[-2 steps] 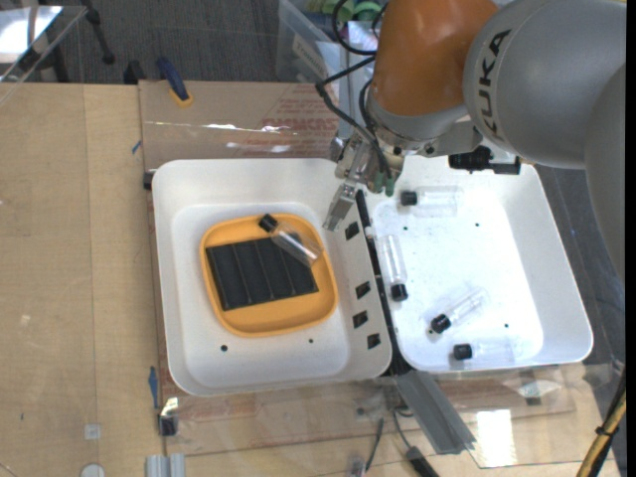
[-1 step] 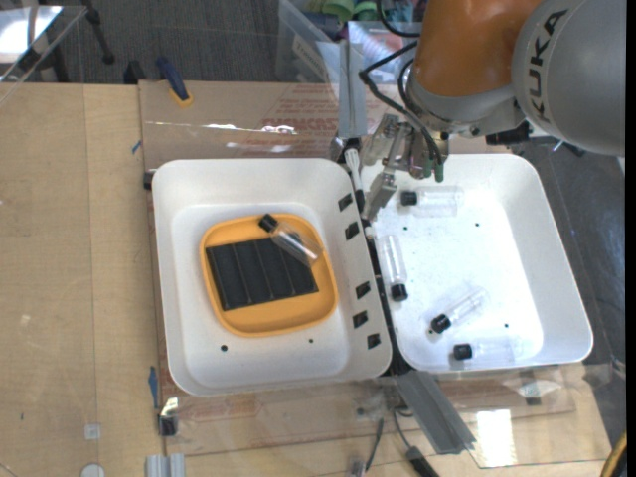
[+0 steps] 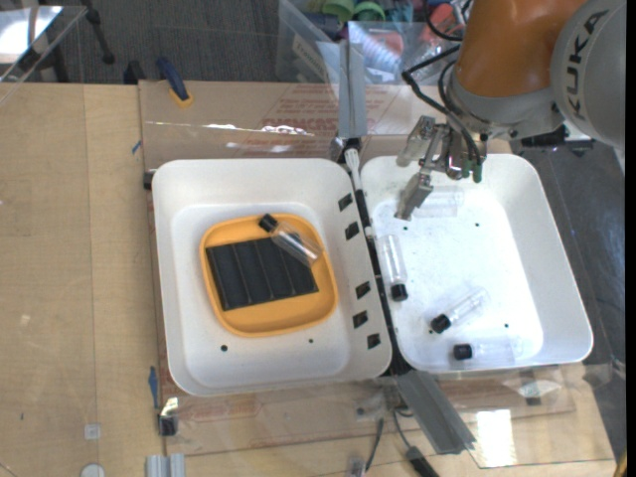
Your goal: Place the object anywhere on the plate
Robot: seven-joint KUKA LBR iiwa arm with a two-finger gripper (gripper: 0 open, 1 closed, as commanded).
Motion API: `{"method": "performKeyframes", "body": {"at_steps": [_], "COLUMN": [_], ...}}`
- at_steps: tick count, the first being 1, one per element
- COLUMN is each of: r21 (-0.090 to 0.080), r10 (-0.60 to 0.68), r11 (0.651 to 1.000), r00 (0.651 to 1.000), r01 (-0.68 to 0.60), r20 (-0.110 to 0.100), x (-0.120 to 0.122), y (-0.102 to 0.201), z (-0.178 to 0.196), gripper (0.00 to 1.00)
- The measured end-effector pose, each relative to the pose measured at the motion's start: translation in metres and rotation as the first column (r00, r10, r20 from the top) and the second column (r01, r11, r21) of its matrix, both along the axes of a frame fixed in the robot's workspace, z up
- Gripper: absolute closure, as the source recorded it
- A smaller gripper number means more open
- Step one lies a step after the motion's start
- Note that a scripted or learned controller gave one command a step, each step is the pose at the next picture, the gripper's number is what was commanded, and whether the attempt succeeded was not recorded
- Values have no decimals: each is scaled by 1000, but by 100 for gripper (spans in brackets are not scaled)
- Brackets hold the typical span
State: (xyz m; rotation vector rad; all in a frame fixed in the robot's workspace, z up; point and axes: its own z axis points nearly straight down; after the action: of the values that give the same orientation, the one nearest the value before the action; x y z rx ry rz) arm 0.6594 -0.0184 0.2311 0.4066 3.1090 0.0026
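An orange plate point(image 3: 270, 316) with a black ridged insert lies in the left bin point(image 3: 179, 266). A clear tube with a black cap point(image 3: 289, 238) rests on the plate's upper part, slanting down to the right. My gripper point(image 3: 429, 172) hangs over the upper left part of the right bin point(image 3: 556, 266), apart from the plate. Just below the gripper a faint clear tube point(image 3: 443, 201) lies on the bin floor. Two more capped clear tubes lie in the right bin, one point(image 3: 391, 263) by the divider and one point(image 3: 459, 309) nearer the front.
A loose black cap point(image 3: 462, 351) sits near the right bin's front edge. The divider point(image 3: 360, 256) with black clips runs between the bins. A clear box of colourful items point(image 3: 378, 8) stands behind the bins. Bare wooden bench point(image 3: 70, 266) stretches to the left.
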Motion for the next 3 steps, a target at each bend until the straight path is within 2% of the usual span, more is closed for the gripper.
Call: {"method": "performKeyframes", "body": {"at_steps": [1,2,3], "r21": [4,0,1], "r10": [-4,89,142], "r11": [1000,996,990], "r00": [1000,996,990], "r01": [4,-89,-142], "r20": [9,-2,-2], "x": [2,1,-2], "y": [0,34,87], "z": [12,2,-3], "gripper": [100,100,100]}}
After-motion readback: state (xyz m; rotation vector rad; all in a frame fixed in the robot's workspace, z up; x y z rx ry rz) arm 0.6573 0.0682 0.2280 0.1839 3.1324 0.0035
